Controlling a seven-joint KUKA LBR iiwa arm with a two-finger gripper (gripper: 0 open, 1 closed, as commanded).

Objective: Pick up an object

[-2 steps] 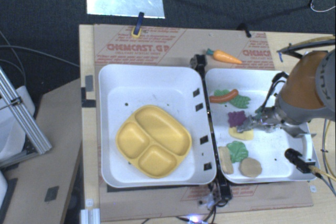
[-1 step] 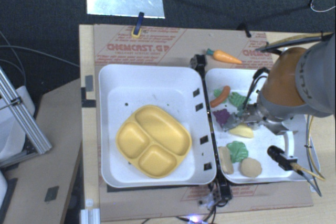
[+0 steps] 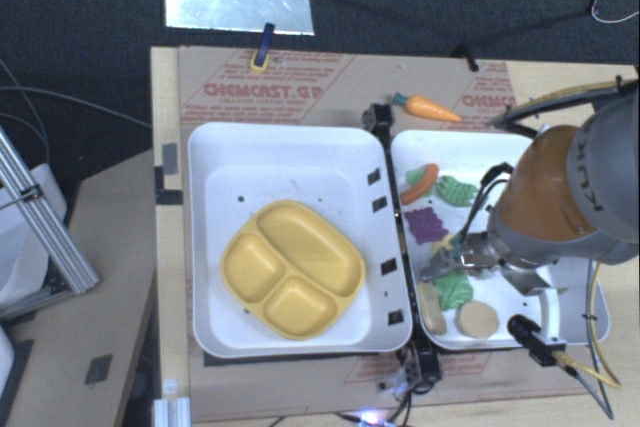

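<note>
From my seat I count two white bins side by side on the bench: the left bin holds one thing, a yellow plate with three compartments, lying a little askew toward the bin's near side. The right bin is the busy one, and there I count five loose items: one orange carrot-like piece near the far left corner, two green leafy pieces (one just right of that orange piece, the other lower down by the divider), one purple piece between them, and one tan round piece near the bin's near edge. A second carrot lies outside the bins on the cardboard behind them. The arm comes in from the right and covers much of the right bin; its gripper sits low over the bin, just above the lower green piece and below the purple one. Whether it is clenched or released I cannot tell, and I see nothing plainly caught in it.
</note>
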